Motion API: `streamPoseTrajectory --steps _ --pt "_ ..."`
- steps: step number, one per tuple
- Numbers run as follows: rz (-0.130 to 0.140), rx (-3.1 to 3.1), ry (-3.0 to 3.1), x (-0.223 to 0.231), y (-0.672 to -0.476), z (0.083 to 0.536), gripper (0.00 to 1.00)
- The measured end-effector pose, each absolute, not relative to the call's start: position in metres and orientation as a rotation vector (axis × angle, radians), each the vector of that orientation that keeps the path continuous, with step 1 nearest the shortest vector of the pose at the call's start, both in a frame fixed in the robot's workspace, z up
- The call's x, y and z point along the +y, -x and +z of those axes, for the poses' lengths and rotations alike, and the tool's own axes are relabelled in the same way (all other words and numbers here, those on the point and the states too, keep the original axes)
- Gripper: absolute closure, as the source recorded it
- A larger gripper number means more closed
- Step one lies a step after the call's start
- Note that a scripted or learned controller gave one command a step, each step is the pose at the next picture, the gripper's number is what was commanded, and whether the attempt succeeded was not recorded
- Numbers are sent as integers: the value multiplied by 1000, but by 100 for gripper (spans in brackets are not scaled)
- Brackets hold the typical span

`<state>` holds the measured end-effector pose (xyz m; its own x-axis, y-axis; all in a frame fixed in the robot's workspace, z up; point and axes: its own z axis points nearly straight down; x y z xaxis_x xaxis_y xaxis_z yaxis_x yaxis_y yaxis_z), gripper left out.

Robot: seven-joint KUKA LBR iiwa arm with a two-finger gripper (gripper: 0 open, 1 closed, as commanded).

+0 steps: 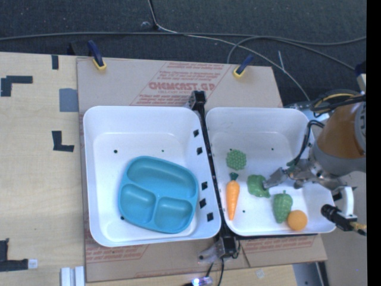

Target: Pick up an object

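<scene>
Nearest the camera, right bin (pixel 250 230) front corner: orange ball (pixel 297 220) touching a green pepper-like toy (pixel 282 206), both tight against the front wall. Probably light hard plastic, smooth, prone to rolling or squirting out of a pinch; ball best gripped across its widest part, pepper across its body. Little clearance there, wall blocks a finger on the near side.

Slightly further in: toy carrot (pixel 232 198) lying lengthwise just beside the divider wall, tip toward the camera. Likely light, rigid, tapered, so slips toward the tip; grip mid-body across the width. Divider crowds the left side.

Middle of bin: small green leafy piece (pixel 257 185), directly at the tip of the hand (pixel 278 177). Hand reaching in from the right, low over the bin floor, nothing seen between its fingers; open or closed cannot be told. Leafy piece looks lumpy, easier to catch, open floor around it.

Further back: round bumpy green toy (pixel 236 158), well apart from walls, best room for approach.

Left bin (pixel 95 159): blue divided plate (pixel 158 193), flat, hard to pinch except at rim.

Far side: desk (pixel 36 159), cardboard sheet (pixel 178 82) with clamps.
</scene>
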<state>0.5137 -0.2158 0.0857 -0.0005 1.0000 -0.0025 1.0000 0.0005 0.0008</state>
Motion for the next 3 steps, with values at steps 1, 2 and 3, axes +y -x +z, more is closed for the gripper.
streamPoseTrajectory --steps 1,2,3 --pt "2 2219 -2217 -215 -515 97 100" --pt "2 2220 -2218 -222 -521 144 100" --pt "4 2220 -2215 -222 -530 205 100"
